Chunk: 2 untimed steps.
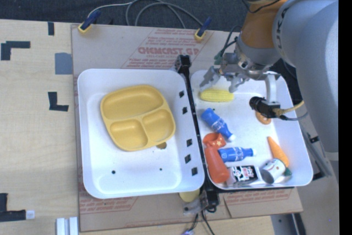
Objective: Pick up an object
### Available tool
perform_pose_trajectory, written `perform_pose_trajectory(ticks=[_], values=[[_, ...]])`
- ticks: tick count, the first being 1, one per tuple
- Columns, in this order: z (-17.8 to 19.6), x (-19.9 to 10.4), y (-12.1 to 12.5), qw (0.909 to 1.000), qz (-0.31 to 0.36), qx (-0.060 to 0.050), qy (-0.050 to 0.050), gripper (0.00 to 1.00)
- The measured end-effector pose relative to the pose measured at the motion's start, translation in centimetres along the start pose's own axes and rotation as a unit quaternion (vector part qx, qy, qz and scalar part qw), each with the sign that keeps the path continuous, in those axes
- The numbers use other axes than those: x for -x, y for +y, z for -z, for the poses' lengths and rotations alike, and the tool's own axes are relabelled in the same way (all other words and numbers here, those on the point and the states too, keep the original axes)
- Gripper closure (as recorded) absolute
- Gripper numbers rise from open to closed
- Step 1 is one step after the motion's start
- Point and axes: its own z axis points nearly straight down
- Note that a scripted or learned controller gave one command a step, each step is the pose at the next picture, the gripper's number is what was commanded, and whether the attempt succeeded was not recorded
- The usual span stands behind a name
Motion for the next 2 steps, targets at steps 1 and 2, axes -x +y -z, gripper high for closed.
perform_pose_trajectory(ticks=[1, 2], values=[[-10.1, 5.4, -6.4, 1.0, -0.004, 0.001, 0.001, 0.0], [-8.7, 5.3, -6.1, 1.0, -0.001, 0.003, -0.003, 1.0]])
